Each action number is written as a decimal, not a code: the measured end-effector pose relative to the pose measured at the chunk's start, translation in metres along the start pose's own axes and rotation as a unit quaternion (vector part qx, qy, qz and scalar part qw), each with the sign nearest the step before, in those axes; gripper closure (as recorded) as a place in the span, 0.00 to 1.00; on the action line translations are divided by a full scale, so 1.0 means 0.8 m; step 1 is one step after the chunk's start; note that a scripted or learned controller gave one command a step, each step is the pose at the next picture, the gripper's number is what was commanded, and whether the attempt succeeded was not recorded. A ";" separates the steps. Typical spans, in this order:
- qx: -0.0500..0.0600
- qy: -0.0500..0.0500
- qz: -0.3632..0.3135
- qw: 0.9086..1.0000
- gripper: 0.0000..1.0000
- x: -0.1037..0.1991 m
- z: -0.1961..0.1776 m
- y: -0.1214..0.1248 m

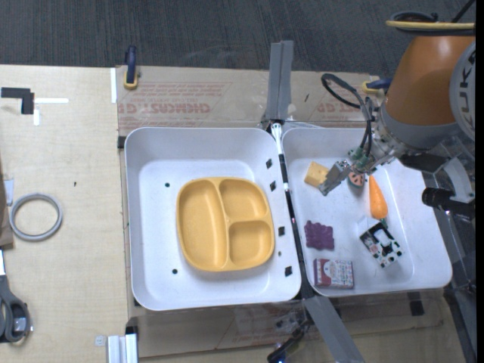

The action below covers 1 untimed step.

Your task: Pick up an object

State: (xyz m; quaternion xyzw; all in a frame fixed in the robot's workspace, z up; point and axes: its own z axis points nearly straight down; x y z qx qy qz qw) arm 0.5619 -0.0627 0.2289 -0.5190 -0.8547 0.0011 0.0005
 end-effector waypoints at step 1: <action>-0.001 -0.001 -0.002 1.000 0.00 -0.054 0.171 -0.018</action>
